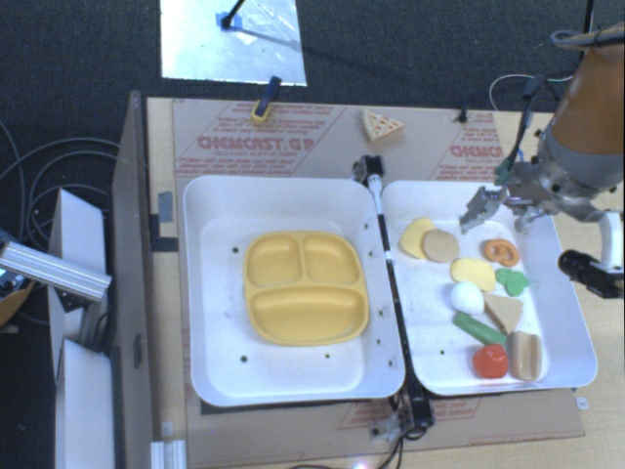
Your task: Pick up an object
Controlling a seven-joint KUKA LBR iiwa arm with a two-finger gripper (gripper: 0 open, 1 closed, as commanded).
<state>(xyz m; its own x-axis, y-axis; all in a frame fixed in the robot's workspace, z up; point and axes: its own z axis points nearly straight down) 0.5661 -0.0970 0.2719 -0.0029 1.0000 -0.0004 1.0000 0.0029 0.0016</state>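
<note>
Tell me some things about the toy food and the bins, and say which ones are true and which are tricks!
1. The yellow tray sits in the left bin. True.
2. The red tomato lies on the yellow tray. False: it is in the right bin, near the front edge.
3. The gripper hangs over the right bin. True.
4. The cheese wedge lies inside the left bin. False: it is on the cardboard behind the bins.
5. The white egg lies beside a green vegetable. True.
6. The pretzel is blue. False: it is orange.
</note>
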